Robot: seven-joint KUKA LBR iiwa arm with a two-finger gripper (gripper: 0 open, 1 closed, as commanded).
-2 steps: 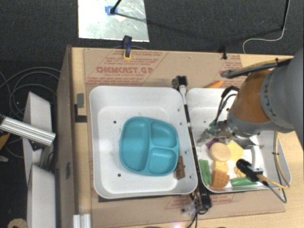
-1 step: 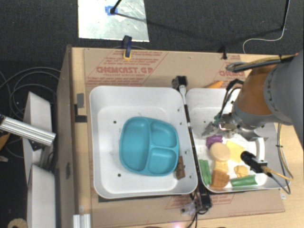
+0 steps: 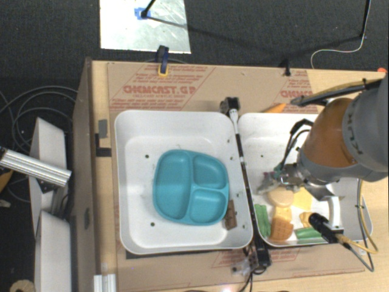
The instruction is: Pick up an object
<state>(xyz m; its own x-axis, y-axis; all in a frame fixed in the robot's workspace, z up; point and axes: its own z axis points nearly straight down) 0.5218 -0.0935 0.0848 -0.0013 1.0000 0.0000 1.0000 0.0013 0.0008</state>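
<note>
My gripper (image 3: 273,178) hangs low in the right bin (image 3: 258,132), at its left middle, under the grey arm with the orange band. Just below it lies a pale cream round piece (image 3: 281,197), very close to the gripper's tip; whether they touch I cannot tell. Further toward the front sit a golden-brown waffle-like piece (image 3: 280,227), a green stick (image 3: 262,217) along the left wall, another green piece (image 3: 308,236) at the front, and a yellow piece (image 3: 302,202). I see nothing held in the gripper.
The left bin (image 3: 130,163) holds a teal divided plate (image 3: 191,187) and a small brown item (image 3: 231,215) by its right wall. An orange object (image 3: 275,108) lies behind the right bin. A black divider (image 3: 238,148) runs between the bins.
</note>
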